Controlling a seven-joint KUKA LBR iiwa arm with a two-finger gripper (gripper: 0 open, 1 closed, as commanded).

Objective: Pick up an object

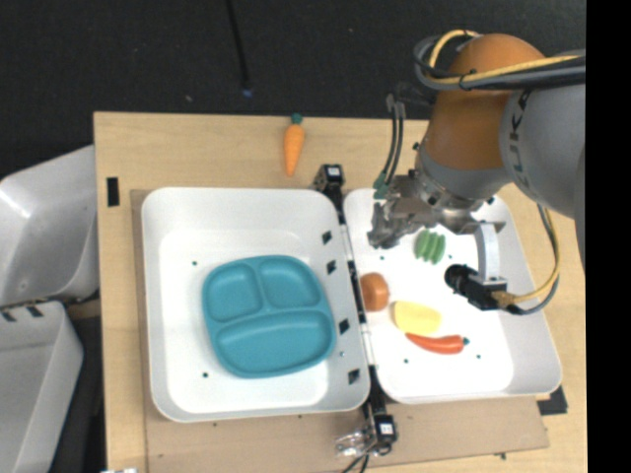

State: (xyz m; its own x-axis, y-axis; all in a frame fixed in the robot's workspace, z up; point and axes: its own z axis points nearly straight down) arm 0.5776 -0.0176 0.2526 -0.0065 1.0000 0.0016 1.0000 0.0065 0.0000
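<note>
The wrist blocks my view of the jaws (394,227), so I cannot tell their state or whether they hold anything. They sit over the far left of the right bin (527,363). I count four things there: one green piece (430,246) just right of the jaws, one orange ball (374,290) nearer me, one yellow piece (416,315), one red pepper (436,343). The left bin (168,363) holds one blue tray (266,313). One carrot (293,146) lies on the counter (197,136), far side.
</note>
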